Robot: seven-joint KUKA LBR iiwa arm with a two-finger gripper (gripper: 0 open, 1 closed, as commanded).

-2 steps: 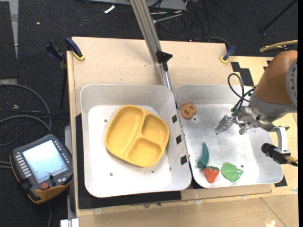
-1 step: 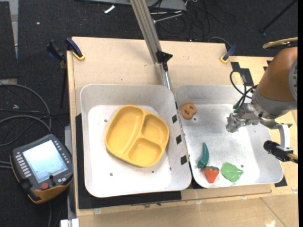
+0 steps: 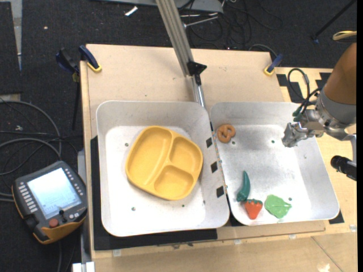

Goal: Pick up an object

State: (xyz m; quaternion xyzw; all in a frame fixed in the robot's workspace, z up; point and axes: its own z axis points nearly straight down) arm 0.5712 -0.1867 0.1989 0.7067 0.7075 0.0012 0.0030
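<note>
Dark flooring surrounded the tan counter (image 3: 142,72), which bore two white bins. At right of frame the end effector (image 3: 292,136) hovered over the right bin (image 3: 317,180); whether it was apart or together I cannot tell. Nearest lay a small brown pretzel (image 3: 226,133), upper left in that bin: likely light, rigid, best pinched across its width. Its spot near the bin's wall left tight clearance.
</note>
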